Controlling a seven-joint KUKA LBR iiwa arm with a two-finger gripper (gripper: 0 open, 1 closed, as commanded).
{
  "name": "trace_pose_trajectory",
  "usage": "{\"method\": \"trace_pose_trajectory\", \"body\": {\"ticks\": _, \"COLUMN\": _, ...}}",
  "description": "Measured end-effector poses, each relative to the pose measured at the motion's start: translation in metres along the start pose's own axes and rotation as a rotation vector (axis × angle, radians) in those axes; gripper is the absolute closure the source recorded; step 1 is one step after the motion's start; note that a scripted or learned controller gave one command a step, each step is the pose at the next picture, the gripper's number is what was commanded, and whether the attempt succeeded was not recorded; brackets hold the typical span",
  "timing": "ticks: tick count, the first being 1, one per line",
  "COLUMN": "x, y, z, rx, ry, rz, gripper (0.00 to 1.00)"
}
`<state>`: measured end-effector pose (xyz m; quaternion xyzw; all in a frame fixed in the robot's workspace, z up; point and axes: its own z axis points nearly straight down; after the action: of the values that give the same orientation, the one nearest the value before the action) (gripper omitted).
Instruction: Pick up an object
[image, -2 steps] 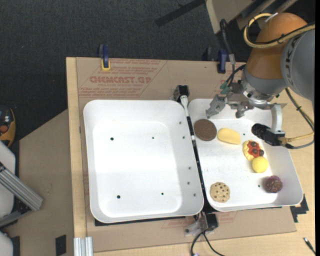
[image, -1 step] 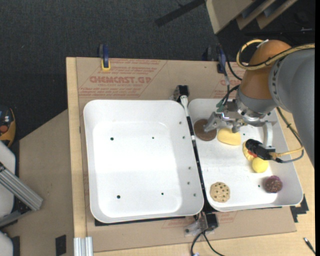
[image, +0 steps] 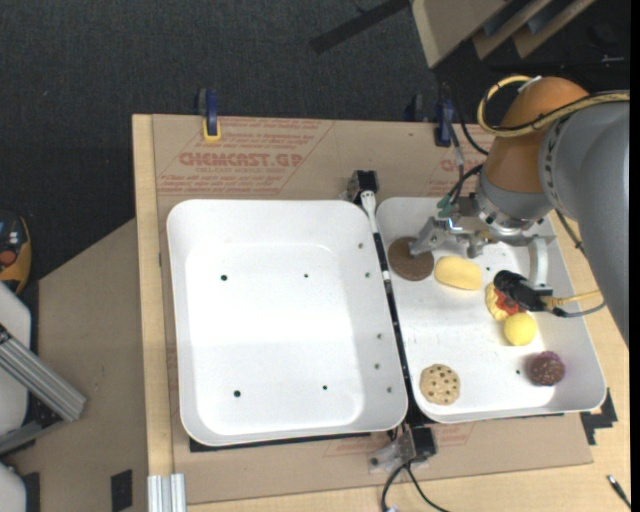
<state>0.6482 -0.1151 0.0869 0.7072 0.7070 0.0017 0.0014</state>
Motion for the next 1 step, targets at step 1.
{"method": "trace_pose_trajectory", "body": {"ticks": 1, "x": 0.0572, "y": 0.022, "z": -0.2663, "rx": -0.016, "ry": -0.002, "rz": -0.006, "gripper": 0.0}}
